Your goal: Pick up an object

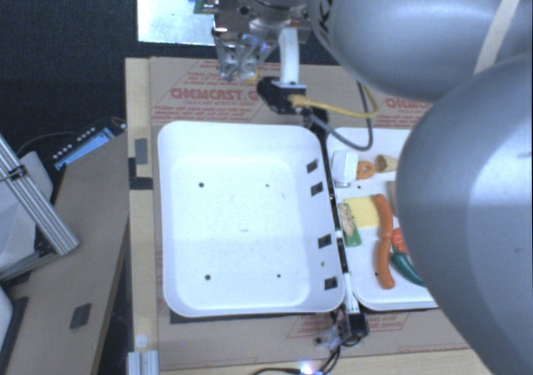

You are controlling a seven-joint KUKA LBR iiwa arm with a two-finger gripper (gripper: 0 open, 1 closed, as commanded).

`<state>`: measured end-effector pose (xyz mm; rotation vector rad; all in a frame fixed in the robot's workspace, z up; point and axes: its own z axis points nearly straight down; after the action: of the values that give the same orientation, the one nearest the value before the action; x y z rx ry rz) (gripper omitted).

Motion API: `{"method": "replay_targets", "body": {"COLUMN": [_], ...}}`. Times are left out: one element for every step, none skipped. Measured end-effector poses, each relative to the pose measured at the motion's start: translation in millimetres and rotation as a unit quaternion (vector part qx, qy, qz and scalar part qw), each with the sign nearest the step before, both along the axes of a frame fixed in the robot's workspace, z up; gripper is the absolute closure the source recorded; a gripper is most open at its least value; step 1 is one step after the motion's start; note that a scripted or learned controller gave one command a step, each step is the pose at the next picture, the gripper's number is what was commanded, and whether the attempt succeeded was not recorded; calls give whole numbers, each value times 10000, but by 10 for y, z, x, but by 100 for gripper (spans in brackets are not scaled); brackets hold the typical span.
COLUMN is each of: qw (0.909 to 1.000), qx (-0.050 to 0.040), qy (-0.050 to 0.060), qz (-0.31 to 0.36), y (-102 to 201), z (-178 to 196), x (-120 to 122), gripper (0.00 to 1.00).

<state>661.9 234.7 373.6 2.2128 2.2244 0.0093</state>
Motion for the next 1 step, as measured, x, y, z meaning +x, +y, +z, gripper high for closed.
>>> {"method": "replay_targets", "body": {"qw": [10000], "qx": [24], "qy": [-63], "qz": [7], "y": [-6], "z": [1549], "x": [62], "gripper": [100]}}
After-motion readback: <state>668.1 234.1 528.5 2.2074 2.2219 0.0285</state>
